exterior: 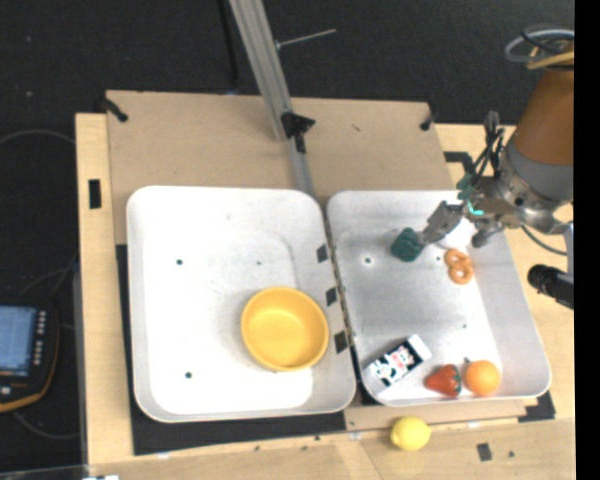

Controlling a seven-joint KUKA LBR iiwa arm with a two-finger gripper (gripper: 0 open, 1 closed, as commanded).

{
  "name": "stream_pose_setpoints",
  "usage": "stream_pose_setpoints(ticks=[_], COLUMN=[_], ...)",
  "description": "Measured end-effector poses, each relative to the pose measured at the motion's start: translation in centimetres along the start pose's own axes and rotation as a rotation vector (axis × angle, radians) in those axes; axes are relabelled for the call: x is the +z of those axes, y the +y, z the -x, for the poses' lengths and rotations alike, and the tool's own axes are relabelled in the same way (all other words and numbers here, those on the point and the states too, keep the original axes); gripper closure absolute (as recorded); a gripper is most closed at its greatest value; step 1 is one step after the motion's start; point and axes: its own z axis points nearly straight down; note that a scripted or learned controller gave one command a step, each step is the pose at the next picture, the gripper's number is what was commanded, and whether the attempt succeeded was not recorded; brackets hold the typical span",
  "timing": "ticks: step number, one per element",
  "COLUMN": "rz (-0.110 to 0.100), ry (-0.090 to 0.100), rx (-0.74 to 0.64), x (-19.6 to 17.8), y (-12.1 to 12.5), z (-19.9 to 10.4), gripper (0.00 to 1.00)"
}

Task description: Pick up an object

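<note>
The right bin (500, 298) holds a green block (408, 245) near its upper middle, an orange pretzel-shaped ring (460, 266) just right of it, a black-and-white box (398, 360) at the lower edge, and a red piece (442, 379) touching an orange ball (482, 376) in the lower right corner. A yellow bowl (285, 328) sits in the left bin (180, 238). A lemon (410, 433) lies on the bench (180, 138), below the bins. The gripper (463, 225) hangs above the block and ring, fingers spread, holding nothing.
</note>
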Motion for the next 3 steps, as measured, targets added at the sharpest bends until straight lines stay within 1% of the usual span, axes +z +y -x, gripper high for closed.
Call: stream_pose_setpoints(ticks=[2,3], rz=[-0.005,-0.006], ry=[-0.003,-0.003], rx=[0.004,0.005], x=[8.5,14.0], y=[-0.9,-0.1], z=[0.5,0.8], gripper=[0.00,0.00])
